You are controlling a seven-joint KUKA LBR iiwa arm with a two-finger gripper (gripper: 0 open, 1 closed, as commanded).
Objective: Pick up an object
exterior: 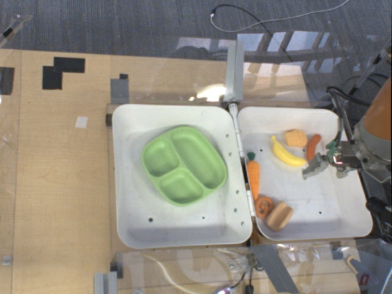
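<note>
White plastic forms the two shallow bins set side by side on the pale wooden surface [55, 182]. The left bin [131, 219], in the middle of the frame, is occupied by a green divided plate [184, 164] with three compartments, lying slightly turned.

In the right bin [318, 216], several toy foods are seen. A yellow banana [286, 152] lies in the upper part, with an orange block [296, 138] just above it and a red sausage [313, 146] just to the right. A carrot [252, 175] is placed along the bin's left wall, its green top pointing up the frame. Near the lower left corner a small orange-brown ring-shaped piece [263, 206] is touched by a tan bread roll [279, 215].

The hand [315, 166] is positioned at the right of the frame over the right bin, just right of the banana and below the sausage. Its fingers appear parted, and nothing is seen held between them. A black cable [245, 12] is looped across the dark floor at the top.
</note>
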